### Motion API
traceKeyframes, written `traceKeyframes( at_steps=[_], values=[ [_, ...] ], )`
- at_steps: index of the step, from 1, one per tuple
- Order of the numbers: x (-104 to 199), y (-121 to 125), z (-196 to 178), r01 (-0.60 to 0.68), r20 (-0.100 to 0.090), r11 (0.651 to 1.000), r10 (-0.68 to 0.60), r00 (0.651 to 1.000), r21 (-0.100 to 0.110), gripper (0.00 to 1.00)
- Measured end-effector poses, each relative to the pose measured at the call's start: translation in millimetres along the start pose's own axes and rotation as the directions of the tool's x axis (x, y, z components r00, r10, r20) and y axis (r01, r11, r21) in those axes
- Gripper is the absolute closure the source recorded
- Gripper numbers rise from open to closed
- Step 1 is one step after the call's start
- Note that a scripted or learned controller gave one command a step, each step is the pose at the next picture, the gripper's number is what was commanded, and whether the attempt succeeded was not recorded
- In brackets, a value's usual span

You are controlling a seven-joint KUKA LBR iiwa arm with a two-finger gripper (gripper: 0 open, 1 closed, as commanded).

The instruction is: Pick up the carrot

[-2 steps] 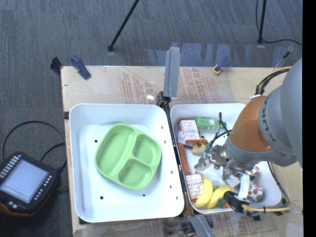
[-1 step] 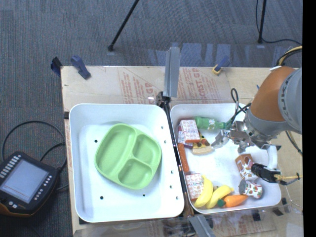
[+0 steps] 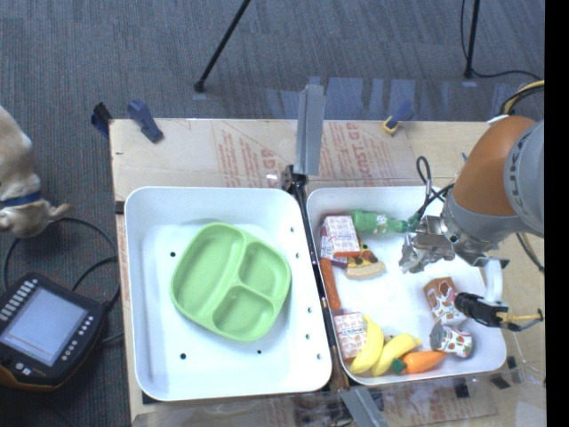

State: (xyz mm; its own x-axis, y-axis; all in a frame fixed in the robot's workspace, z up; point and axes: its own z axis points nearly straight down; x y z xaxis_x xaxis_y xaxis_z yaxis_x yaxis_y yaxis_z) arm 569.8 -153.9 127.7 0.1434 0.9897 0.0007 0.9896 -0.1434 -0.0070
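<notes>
Two white bins sit side by side; the left bin [image 3: 147, 238] bears one green plate [image 3: 231, 280] with three compartments. The arm [image 3: 498, 181] is cut off at the right edge and covers part of the right bin [image 3: 404, 201]. Its gripper [image 3: 416, 258] hangs over that bin's middle, too small and dark to tell whether the fingers are spread or pressed together. Two bananas [image 3: 380, 350] lie at the near wall, the one carrot [image 3: 421, 361] just beside them, partly tucked under a carton [image 3: 452, 339].
</notes>
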Motion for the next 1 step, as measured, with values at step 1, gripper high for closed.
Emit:
traceKeyframes(
  at_steps=[1],
  values=[
    [-44.0,21.3,-68.0,-0.390,0.000,0.921,0.390,0.921,-0.003,1.00]
  ],
)
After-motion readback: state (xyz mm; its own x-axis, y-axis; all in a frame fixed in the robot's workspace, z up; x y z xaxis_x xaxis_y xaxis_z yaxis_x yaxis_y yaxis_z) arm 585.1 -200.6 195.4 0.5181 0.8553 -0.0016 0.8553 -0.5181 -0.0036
